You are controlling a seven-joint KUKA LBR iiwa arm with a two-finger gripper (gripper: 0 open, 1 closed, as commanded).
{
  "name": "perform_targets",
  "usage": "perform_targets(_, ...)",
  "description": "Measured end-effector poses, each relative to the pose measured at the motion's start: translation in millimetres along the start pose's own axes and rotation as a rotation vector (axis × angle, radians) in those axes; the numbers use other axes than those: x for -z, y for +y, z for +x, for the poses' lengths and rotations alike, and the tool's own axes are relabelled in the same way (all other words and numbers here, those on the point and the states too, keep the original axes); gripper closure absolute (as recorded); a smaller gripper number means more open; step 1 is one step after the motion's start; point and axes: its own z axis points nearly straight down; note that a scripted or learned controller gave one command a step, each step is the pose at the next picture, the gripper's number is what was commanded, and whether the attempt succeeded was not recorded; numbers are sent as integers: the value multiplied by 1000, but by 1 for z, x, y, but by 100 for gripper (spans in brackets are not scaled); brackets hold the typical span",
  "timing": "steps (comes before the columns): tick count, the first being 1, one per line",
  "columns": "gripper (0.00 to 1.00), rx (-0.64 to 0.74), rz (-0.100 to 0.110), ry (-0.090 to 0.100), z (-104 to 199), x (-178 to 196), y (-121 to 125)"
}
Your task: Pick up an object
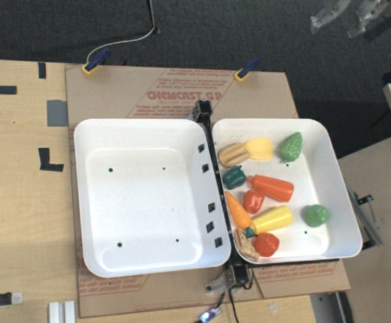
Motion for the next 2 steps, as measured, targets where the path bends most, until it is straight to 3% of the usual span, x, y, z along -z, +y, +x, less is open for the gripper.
perform_targets(1, 100, 2, -1, -2, 1, 10, 1)
perform_targets(2, 100, -2, 15, 3, 24, -94, -79)
